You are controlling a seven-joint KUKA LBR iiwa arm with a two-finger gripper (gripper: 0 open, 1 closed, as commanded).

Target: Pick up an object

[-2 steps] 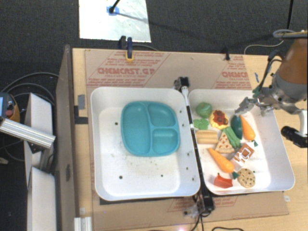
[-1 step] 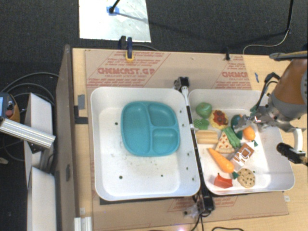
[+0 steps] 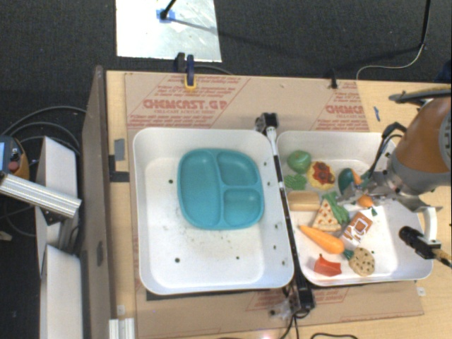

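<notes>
The right bin [image 3: 385,141] holds several toy foods: a green pepper [image 3: 299,161], a red and yellow piece [image 3: 322,174], a pizza slice [image 3: 326,216], a carrot [image 3: 321,239], a cookie [image 3: 363,261], a red piece [image 3: 326,265] and a white and orange carton [image 3: 359,226]. My gripper [image 3: 366,188] hangs low over the right half of this bin. It sits beside a teal piece [image 3: 345,179] and a small orange piece [image 3: 365,200], just above the carton. Whether it touches any of them is unclear.
The left bin [image 3: 159,260] holds a teal divided plate [image 3: 219,188]. A beige stick [image 3: 304,201] lies by the divider between the bins. The arm [image 3: 426,150] covers the right bin's right edge. Cardboard [image 3: 212,101] lies under both bins.
</notes>
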